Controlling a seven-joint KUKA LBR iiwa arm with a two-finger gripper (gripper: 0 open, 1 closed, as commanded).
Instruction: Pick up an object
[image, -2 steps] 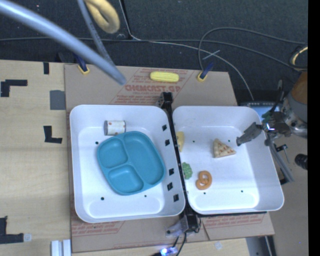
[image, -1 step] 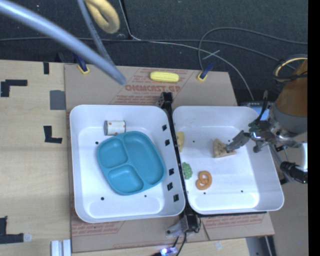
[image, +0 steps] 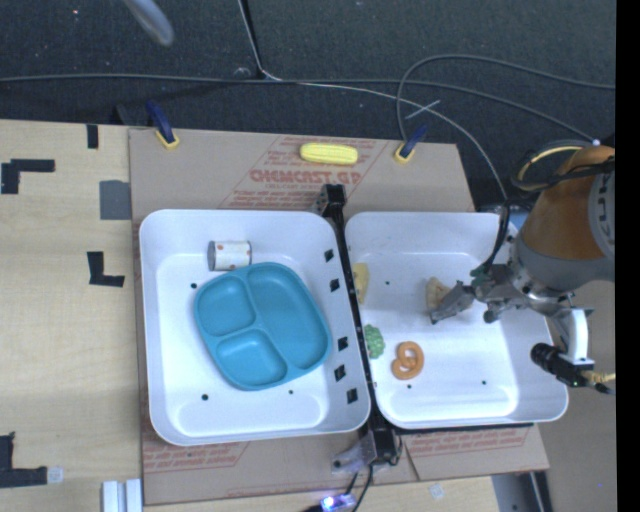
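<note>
On the bench, the arm reaches low into the right bin, gripper beside a tan scrap; finger state unclear.

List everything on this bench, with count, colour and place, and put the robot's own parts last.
bins: two, white, side by side on the cardboard sheet.
divided plate: one, blue, in the left bin.
small can: one, white with a reddish band, on its side at the left bin's far end.
pretzel: one, orange-brown, in the right bin.
green piece: one, at the right bin's left wall.
tan piece: one, mid right bin, beside the gripper.
pale yellow piece: one, by the right bin's left wall.
yellow corn-like item: one, on the cardboard beyond the bins.
clamps: two, blue and yellow, at the cardboard's far edge.
arm: one, grey and orange, from the right.
gripper: one, dark, over the right bin.
</note>
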